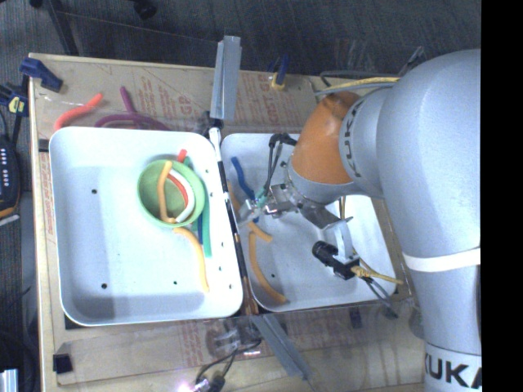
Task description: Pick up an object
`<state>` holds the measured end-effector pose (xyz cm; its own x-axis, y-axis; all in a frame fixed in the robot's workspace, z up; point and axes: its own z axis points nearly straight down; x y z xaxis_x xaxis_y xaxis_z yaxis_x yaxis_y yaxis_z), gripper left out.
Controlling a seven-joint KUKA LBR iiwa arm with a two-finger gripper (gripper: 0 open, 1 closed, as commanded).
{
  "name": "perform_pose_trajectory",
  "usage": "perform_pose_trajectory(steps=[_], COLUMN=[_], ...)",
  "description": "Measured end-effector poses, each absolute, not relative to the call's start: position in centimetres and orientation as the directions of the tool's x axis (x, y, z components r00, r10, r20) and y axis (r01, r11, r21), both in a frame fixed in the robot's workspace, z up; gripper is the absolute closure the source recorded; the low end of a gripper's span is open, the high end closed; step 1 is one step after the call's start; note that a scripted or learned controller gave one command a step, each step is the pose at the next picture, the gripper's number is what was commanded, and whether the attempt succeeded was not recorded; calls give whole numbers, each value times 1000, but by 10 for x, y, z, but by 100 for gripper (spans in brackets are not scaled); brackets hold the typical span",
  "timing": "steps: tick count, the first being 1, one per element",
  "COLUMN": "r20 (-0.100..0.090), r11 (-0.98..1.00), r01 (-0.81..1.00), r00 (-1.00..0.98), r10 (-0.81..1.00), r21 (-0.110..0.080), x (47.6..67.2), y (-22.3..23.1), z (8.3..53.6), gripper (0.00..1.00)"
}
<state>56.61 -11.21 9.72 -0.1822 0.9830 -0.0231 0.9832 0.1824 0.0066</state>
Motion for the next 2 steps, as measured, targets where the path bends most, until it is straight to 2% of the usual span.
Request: perform_pose_trajectory(steps=[1,2], r20=[-11,0], r11=[189,436], r01=[982,900], r00=[-189,-436], r10=[982,900], r21=[0,0], x=[566,601], y=[-107,-67], z=[106,192], gripper=[100,100])
